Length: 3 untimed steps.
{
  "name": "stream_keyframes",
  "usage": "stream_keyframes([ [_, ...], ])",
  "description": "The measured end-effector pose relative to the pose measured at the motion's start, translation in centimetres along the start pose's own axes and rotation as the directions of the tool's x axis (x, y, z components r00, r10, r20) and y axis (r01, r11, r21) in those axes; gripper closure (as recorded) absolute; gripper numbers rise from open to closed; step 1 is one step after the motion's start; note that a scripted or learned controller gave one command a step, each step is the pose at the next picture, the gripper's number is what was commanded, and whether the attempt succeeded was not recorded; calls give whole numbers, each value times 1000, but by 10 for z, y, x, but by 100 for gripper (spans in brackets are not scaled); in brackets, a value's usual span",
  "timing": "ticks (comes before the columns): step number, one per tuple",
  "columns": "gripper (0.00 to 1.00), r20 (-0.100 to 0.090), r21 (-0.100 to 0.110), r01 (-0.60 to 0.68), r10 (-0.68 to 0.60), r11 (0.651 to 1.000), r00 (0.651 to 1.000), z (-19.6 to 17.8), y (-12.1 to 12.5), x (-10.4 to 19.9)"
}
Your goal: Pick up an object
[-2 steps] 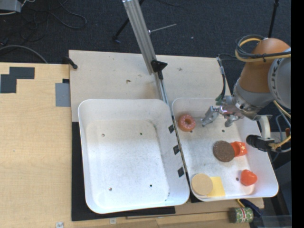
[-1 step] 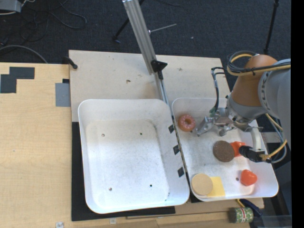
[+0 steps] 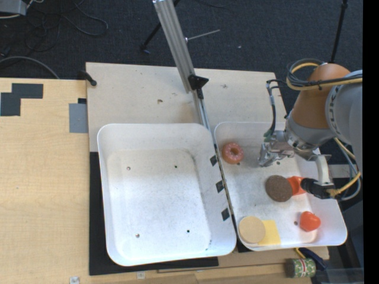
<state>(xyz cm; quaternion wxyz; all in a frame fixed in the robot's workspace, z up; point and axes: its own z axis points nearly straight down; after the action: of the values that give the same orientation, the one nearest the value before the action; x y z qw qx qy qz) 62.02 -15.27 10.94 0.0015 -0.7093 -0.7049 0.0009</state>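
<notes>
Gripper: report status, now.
Gripper low over the right bin, nothing seen between the fingers. Pink donut to its left, brown disc just in front, both lying loose. Nothing blocks either.

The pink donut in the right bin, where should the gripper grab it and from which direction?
Probably from straight above, pinching across the ring of the pink donut, one finger in the centre hole and one outside. It lies flat on the floor of the right bin, near the left wall, so a side approach looks cramped. The gripper hangs just to its right.
</notes>
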Motion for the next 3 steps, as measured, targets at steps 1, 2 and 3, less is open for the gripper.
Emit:
stream_keyframes([
  [1,100,1,-5,0,0,1000,1000,-47,-8,2],
  [2,100,2,-6,6,-6,1000,1000,-100,-7,1],
  [3,100,-2,0,9,-9,1000,1000,-106,-29,43],
])
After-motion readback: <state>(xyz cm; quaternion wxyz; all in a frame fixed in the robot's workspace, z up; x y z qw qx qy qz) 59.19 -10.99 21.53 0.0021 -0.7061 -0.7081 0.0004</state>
